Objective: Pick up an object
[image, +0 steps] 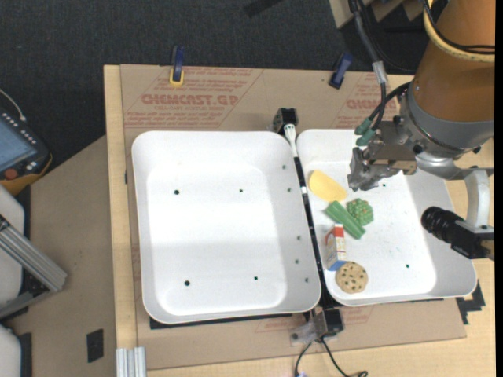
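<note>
The right bin (409,277) is reached into by the grey and orange arm (456,69), and four small things are held in its left half. The left bin (208,226) lies beside it on a cardboard sheet (196,93), which is clamped to the bench (86,203) by two blue clips (178,65). Dark carpet (63,22) is seen beyond the bench.

The gripper (365,181) is poised low over the right bin, just above and to the right of the yellow piece (326,185); nothing is seen between its fingers, and their spread cannot be told from here. A green toy (352,215) lies just below it, then a small red and white carton (336,246), then a cookie (351,276) nearest the front rim.

A miss is judged likely: the yellow piece and the green toy are crowded together, so one could be nudged aside as the fingers descend, or a low, smooth piece could be squeezed out on closing.
</note>
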You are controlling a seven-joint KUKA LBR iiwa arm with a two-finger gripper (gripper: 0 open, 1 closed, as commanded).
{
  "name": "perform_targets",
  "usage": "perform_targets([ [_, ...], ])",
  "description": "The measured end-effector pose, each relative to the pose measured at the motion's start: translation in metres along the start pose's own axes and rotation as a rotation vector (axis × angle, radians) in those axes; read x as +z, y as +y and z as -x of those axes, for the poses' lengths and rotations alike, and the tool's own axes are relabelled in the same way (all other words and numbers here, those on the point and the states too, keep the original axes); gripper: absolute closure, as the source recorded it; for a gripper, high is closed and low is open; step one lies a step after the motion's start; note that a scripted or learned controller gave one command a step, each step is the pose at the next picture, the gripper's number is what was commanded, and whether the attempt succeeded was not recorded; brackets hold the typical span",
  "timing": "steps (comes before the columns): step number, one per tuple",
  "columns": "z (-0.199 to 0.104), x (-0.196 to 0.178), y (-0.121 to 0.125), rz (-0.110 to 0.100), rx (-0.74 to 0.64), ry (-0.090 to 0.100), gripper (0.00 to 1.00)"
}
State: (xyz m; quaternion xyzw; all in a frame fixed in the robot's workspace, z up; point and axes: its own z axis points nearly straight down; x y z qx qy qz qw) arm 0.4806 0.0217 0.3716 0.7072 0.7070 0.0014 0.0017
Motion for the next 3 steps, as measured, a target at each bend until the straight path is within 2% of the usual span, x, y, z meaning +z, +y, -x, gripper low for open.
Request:
perform_targets([
  [1, 0.000, -0.010, 0.001, 0.002, 0.000, 0.000, 1.00],
  [2, -0.037, -0.030, -0.001, 0.000, -0.005, 0.002, 1.00],
  [3, -0.064, -0.034, -0.001, -0.002, -0.003, 0.001, 1.00],
])
